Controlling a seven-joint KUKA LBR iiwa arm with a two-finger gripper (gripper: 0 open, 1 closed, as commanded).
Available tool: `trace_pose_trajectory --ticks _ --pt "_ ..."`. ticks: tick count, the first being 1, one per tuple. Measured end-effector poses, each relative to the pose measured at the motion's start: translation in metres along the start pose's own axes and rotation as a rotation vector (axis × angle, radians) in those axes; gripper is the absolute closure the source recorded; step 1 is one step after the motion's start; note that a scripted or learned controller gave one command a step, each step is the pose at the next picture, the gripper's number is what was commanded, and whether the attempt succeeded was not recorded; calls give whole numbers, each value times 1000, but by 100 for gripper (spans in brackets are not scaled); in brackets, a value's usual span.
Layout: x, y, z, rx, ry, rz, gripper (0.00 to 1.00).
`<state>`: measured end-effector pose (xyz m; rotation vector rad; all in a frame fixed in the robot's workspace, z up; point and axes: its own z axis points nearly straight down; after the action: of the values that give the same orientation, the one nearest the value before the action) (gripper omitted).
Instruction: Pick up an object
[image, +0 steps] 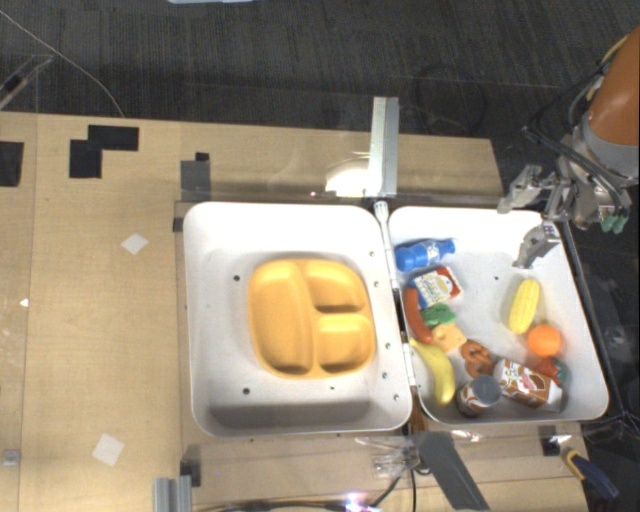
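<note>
The corn cob (524, 305) lies apart from the clutter in the right bin (592, 405), just below the gripper (538, 247). Its 2 fingers hang slightly apart, holding nothing. Best descend straight, straddling the cob's narrow width, clear of the orange (545, 340).

A robotics lab: a plywood bench (90, 330) carries 2 white bins (205, 300) clamped by metal brackets, with black marker patches at 10 o'clock, loose cables over dark carpet at 12 o'clock, and toy food at 4 o'clock
</note>
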<state>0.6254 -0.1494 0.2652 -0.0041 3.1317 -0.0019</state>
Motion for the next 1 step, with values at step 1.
trace_pose_trajectory --ticks 1 --pt "-42 7 128 -3 12 135 0"
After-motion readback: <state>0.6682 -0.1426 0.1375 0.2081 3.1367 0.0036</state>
